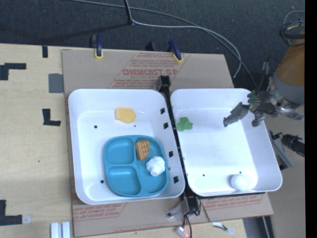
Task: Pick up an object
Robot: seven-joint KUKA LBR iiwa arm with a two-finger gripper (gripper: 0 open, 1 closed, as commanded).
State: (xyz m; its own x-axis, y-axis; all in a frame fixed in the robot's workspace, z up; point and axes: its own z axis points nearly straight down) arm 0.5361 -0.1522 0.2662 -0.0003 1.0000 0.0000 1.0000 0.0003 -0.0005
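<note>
The gripper [245, 116] hung at the right bin's [257, 180] upper right with its dark fingers spread apart, clamped on nothing. A crinkly green piece [184, 124] lay at that bin's left wall; a smooth white ball [241, 181] sat lower right.

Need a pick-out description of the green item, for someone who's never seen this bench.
Start at the right bin of the two white ones. The green item lies on the bin's floor at its left edge, by the divider between the bins. It is small, lumpy and the sole green thing; the white ball sits far off in the near right corner.
</note>
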